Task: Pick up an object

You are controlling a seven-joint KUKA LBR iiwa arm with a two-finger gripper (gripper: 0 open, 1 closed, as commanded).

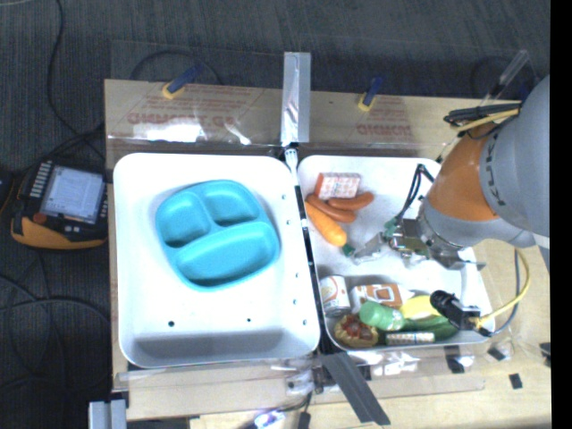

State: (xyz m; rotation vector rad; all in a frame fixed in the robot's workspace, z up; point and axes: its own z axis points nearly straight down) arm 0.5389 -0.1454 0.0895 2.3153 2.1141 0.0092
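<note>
Gripper (368,248) is hanging low in the right bin (393,164), around the centre-right of the frame, over a bare patch of white floor, and honestly I can't tell whether it's parted or closed from this angle (too small and glinty to call). Nothing is visibly caught in it, so I'd say the pick hasn't happened yet. Closest targets are the carrot (325,222) and the sausage (349,206) just up and left of it, with a little red-and-white box (338,185) above those. Down along the bottom edge of that bin there's a crowded heap: a yellow thing (418,307), a green thing (382,316), some packets. I'd skip the heap, too much touching too much else. Carrot looks like the easy win if the arm lines up across its narrow width, comes straight down and closes mid-body, not near the tapered end. Left bin (134,239) just holds a blue divided plate (217,231).
</note>
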